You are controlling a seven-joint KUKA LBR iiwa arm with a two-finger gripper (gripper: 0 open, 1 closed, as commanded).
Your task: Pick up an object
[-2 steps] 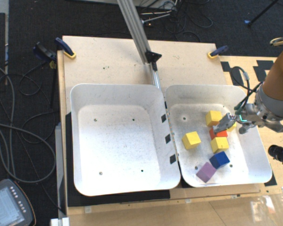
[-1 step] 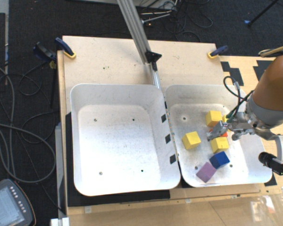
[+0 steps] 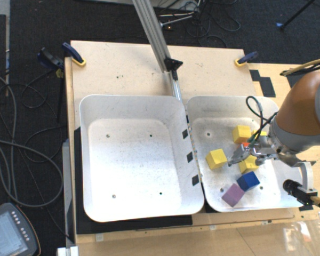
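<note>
Nearest the camera in my right bin (image 3: pixel 213 122) lies a purple block (image 3: pixel 233 194), matte and tilted, touching the corner of a blue cube (image 3: pixel 249 181) just behind it. Above those sits a small yellow piece (image 3: pixel 247 166), directly under my pincer (image 3: pixel 244 154). Whether my pincer is spread or closed, I cannot tell; nothing shows in its hold. The move turns on this: a yellow cube (image 3: pixel 216 158) lies just to the left of the pincer, apart from it. Farther back, another yellow cube (image 3: pixel 242 134) rests near my wrist. All look like plain, hard-edged foam or plastic blocks.
</note>
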